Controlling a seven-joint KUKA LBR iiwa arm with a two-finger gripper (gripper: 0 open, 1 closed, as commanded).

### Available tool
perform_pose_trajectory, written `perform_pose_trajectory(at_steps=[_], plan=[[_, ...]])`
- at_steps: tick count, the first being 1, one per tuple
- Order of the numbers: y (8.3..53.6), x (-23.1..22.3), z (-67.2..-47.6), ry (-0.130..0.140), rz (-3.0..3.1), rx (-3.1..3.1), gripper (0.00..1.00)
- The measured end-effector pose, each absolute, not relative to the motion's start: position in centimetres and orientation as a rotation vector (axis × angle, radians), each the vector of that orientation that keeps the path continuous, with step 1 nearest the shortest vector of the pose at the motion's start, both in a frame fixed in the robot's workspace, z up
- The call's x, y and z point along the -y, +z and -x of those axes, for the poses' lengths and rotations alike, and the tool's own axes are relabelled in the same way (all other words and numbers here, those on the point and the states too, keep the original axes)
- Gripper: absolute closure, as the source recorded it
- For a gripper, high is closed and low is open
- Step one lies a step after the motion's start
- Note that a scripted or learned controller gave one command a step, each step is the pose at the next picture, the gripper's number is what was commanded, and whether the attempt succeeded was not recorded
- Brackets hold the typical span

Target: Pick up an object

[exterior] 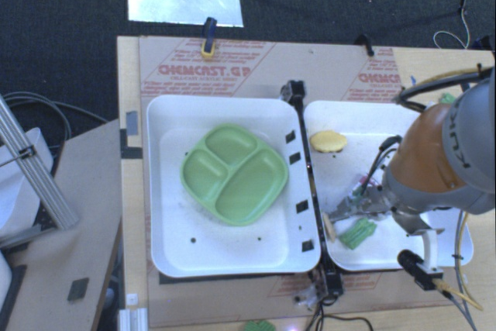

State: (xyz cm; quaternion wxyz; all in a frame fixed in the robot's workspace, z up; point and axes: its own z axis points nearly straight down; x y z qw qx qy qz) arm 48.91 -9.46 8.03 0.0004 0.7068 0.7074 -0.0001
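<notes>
Gripper [341,209] low in right white bin [349,114], just beside small green ridged plastic block [357,232] at the front; finger state cannot be told. Block judged light, stiff, best pinched across its short sides. Count: one green block, one yellow rounded piece [328,141], one green three-compartment plate [234,174] in left bin [170,167].

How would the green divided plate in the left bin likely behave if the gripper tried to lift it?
The green plate looks like rigid moulded plastic, so probably stiff and light. It lies flat and wide in the left bin, likely hard to pinch except at its rim. It seems unlikely to roll.
</notes>
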Motion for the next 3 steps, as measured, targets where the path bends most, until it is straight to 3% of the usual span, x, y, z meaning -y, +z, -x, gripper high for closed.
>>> perform_pose_trajectory(at_steps=[1,2,3], plan=[[8.5,8.3,-56.4,0.009,-2.209,-2.225,0.00],[8.5,11.4,-56.2,0.002,-2.219,-2.219,0.00],[9.5,11.2,-56.3,0.004,-2.211,-2.225,1.00]])
